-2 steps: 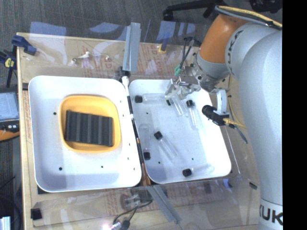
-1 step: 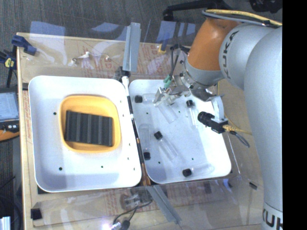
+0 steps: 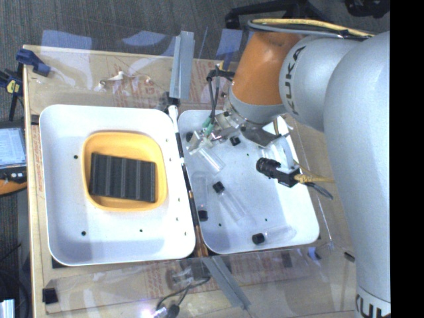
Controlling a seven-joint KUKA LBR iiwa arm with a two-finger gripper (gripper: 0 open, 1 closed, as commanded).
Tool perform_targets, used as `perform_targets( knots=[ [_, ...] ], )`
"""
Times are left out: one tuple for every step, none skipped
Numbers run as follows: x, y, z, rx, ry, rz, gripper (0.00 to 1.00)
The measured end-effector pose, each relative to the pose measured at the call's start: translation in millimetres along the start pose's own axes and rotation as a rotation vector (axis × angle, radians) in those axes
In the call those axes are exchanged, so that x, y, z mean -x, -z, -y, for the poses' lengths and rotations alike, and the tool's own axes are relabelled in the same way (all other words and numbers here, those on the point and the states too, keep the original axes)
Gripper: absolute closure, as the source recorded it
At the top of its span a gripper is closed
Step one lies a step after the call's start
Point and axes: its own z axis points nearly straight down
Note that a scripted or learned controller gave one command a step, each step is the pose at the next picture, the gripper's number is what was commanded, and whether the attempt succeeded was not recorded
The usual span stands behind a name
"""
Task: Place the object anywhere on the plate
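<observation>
A yellow plate (image 3: 123,142) lies in the middle of the left white bin (image 3: 59,230). On it rests a black ridged rectangular object (image 3: 123,177), flat and inside the plate's rim. My gripper (image 3: 203,144) hangs below the orange band of the arm (image 3: 265,71), over the upper left part of the right bin (image 3: 291,224), close to the divider between the bins. It is apart from the plate and the black object, and nothing shows held in it.
Several small black bits (image 3: 218,187) lie scattered on the right bin's floor, one near its front edge (image 3: 258,238). A grey metal bar (image 3: 180,65) stands behind the bins. The arm's grey body covers the right bin's far side.
</observation>
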Motion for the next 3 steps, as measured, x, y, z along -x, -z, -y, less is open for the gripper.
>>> perform_targets(
  knots=[
    [-46, 0, -19, -0.003, 0.178, -0.001, 1.0],
    [-75, 1, -7, 0.001, 0.448, 0.002, 1.0],
    [-75, 1, -7, 0.001, 0.448, 0.002, 0.0]
  ],
)
